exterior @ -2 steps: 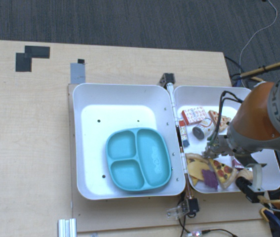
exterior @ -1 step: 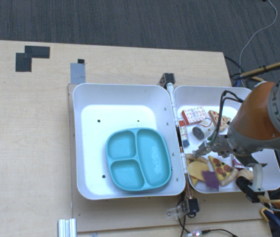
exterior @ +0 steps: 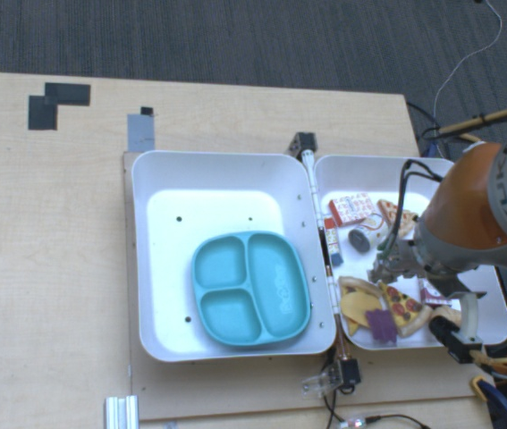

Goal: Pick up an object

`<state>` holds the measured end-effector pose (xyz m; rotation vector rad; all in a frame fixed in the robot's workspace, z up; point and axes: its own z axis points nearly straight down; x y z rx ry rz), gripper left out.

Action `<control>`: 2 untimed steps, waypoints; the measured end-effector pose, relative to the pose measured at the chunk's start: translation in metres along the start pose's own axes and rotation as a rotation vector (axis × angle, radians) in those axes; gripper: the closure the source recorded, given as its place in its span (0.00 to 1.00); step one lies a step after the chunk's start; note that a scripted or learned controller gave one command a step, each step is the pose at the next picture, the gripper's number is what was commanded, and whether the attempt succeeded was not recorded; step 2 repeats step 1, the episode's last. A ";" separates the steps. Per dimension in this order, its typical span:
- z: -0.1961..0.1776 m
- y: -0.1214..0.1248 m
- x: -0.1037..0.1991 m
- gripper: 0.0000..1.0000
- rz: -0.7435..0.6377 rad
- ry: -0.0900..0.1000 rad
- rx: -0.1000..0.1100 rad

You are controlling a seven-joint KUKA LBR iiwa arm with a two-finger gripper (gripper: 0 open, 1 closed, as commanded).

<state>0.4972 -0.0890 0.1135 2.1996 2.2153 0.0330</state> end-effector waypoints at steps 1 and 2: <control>0.000 0.000 0.000 0.00 0.001 0.000 0.000; 0.000 0.000 0.000 0.00 0.001 0.000 0.000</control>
